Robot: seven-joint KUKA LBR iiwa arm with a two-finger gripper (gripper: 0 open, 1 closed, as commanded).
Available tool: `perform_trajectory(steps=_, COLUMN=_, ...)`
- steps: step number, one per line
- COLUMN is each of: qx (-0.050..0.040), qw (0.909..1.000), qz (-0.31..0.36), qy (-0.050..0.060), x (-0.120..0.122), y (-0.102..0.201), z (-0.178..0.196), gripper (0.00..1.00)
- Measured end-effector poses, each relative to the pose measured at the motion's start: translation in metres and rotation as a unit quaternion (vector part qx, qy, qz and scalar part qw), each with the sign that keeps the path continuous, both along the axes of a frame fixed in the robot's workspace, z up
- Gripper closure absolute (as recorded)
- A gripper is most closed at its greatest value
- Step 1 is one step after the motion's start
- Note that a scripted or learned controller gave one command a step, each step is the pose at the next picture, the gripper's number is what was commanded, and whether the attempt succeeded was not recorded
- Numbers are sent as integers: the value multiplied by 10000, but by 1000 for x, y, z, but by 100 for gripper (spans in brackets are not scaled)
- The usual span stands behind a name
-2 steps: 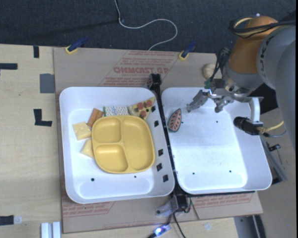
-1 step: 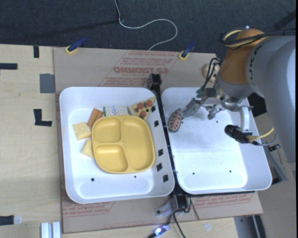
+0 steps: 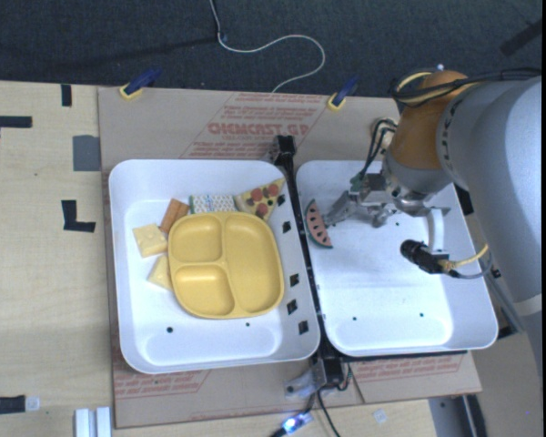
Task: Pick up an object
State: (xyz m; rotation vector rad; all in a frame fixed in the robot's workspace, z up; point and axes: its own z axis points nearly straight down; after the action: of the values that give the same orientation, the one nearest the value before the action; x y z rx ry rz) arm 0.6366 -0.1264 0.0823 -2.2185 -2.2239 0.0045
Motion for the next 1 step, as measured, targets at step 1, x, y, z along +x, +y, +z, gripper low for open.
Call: perform_trajectory(steps=1, qx=3, qw=10000, qz=3, qy=-12, x=1, y=1, z=12, gripper=100)
